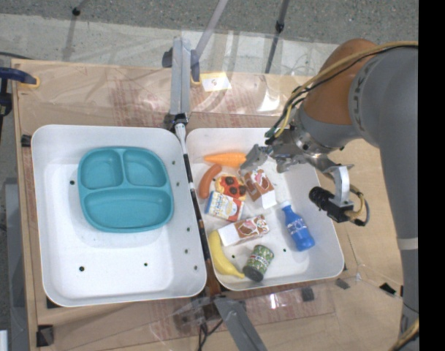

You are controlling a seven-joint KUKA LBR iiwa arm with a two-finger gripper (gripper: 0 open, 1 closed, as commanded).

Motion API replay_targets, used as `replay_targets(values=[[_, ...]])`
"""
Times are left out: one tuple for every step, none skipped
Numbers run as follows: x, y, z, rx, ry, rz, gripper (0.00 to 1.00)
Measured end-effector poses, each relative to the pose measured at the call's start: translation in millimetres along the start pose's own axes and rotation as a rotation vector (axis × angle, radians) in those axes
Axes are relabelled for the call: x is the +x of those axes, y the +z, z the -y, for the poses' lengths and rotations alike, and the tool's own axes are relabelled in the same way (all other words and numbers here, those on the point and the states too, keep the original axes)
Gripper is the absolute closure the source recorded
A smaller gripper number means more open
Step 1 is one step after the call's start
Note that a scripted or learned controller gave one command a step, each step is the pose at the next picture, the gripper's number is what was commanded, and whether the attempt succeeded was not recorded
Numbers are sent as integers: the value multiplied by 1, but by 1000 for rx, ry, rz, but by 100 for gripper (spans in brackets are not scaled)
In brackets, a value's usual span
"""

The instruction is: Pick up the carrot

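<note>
The orange carrot [223, 158] lies on its side near the back left of the right bin [321, 265], close to the divider. My gripper [252, 160] hangs just to the right of the carrot's thick end, over the back of a brown-and-white snack box [259, 186]. Nothing shows held in it. The arm's wrist [310, 134] reaches in from the right above the bin's rear edge.
The right bin also holds a reddish sausage [206, 181], a juice carton [222, 205], a second snack box [251, 227], a blue bottle [298, 229], a banana [222, 254] and a green can [259, 262]. A teal divided plate [125, 189] sits in the left bin [54, 269].
</note>
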State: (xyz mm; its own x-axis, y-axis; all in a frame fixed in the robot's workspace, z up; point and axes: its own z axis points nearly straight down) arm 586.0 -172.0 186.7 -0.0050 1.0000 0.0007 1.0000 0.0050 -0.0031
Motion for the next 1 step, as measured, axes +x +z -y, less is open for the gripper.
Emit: replay_targets(values=[[5, 91, -62, -18, -131, 7, 0]])
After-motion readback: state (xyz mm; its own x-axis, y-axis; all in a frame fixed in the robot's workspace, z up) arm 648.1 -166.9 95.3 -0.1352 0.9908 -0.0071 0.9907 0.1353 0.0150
